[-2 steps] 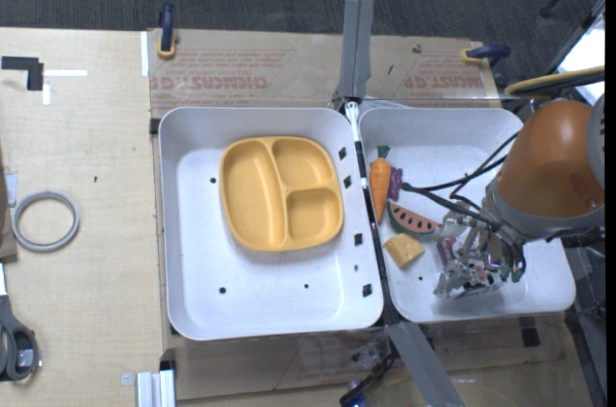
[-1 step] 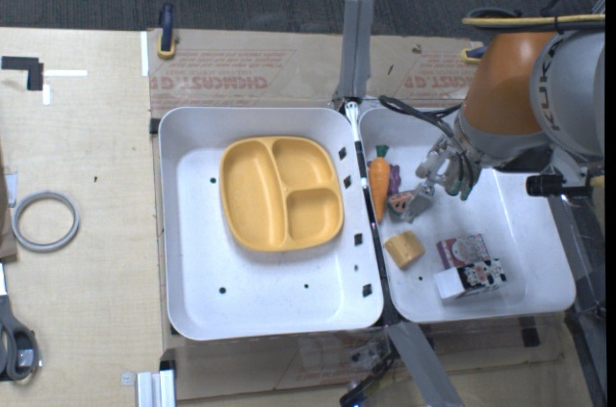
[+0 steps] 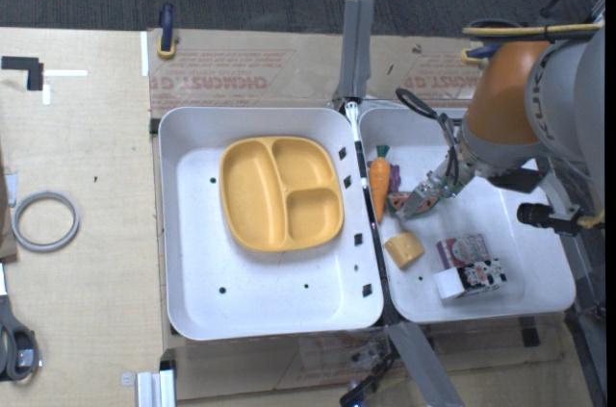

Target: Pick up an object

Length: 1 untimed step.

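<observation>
Camera view from above gives us the tabletop (image 3: 77,136) with two white bins side by side, and we read it from the far side toward the tool. Well away from the tool, out on the bare wood, we see a grey ring (image 3: 43,220), and below it, at the picture's edge, a pair of scissors (image 3: 14,349). Nearer, the left bin (image 3: 192,299) holds a yellow divided plate (image 3: 282,193), lying flat and apart from the bin's walls. Past the divider we come to the right bin (image 3: 520,299), where the tool works. Just beside the tool, on the side facing the divider, an orange carrot (image 3: 379,185) with a green top lies along the bin wall. The tool (image 3: 422,199) is low in this bin, angled down from the grey arm (image 3: 568,107) and its orange band (image 3: 505,92); we cannot tell whether it is spread or closed, since a clutter of small things sits around its tip. Below the tool, nearer the bin's front, lies a tan block (image 3: 404,248). Further below and on the arm's side of the tool we see a small printed packet (image 3: 462,251), and touching it a white box with black markings (image 3: 470,278).
</observation>
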{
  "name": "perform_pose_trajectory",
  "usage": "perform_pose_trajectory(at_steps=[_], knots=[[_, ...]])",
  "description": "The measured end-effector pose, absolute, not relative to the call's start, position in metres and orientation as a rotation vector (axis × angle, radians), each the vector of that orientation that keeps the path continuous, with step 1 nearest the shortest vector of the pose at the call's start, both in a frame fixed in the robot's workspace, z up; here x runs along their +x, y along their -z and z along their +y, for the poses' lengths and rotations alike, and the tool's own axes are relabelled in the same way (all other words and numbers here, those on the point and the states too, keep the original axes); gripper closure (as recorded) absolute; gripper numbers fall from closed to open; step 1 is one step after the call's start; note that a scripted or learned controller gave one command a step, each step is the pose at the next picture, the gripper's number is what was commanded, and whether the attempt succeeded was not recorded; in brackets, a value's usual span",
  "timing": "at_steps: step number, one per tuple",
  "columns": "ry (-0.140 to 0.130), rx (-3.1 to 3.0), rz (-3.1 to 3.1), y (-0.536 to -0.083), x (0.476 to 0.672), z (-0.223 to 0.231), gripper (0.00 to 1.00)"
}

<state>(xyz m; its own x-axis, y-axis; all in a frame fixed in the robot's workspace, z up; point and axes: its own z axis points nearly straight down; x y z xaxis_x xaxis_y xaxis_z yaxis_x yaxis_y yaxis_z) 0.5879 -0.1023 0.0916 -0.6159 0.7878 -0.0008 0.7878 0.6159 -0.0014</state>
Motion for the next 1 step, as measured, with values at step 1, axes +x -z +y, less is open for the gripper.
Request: perform_pose_trajectory(at_steps=[1], knots=[[0.006, 1.369, 2.824, -0.1007, 0.5885, -0.1019, 1.0]])
